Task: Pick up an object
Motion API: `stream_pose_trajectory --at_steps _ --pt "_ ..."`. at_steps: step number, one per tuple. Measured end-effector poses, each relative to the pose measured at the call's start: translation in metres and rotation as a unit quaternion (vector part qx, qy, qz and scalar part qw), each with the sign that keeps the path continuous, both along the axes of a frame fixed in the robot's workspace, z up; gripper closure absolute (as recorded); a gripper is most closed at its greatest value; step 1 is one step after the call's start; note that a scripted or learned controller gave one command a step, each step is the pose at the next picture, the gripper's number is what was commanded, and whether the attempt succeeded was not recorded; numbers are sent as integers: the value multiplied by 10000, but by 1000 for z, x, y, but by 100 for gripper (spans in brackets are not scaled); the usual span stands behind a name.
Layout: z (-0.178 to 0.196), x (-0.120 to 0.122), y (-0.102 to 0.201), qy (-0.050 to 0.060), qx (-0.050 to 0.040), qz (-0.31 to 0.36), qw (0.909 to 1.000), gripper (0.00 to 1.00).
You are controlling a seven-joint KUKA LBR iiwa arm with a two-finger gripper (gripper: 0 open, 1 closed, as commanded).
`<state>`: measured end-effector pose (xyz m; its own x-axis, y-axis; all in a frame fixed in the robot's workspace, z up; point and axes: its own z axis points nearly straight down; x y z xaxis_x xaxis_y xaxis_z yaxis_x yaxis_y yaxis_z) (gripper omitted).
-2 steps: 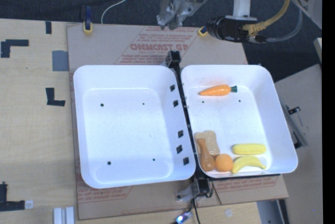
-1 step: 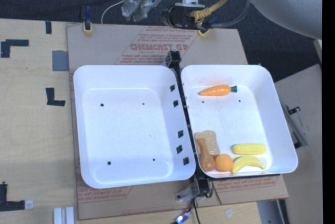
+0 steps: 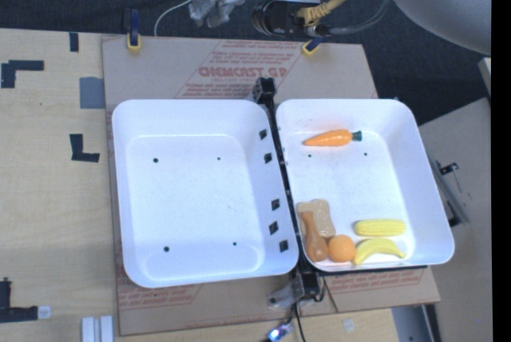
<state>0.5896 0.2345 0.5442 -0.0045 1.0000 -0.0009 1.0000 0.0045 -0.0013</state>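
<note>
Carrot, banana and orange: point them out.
carrot [image 3: 327,139], camera view, middle of its orange body
banana [image 3: 378,251], camera view, middle of its curve
orange [image 3: 342,249], camera view, centre of the fruit

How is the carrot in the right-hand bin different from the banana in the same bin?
The carrot is orange with a dark green stub at one end; the banana is plain yellow. The carrot is straight and tapers to a point; the banana is curved. The carrot lies alone near the bin's far side; the banana sits at the near edge, close beside other toy foods. Both lie flat, roughly crosswise, in the right bin.
</note>
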Motion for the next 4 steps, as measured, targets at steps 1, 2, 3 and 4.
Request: stream_pose_trajectory --at_steps 1,2,3,4 --pt "10 0 1 4 -5 9 10000 100" --pt "19 0 2 6 -11 17 10000 100" --pt "29 0 2 11 -16 26 10000 100" --pt "39 0 3 14 -21 35 10000 100"
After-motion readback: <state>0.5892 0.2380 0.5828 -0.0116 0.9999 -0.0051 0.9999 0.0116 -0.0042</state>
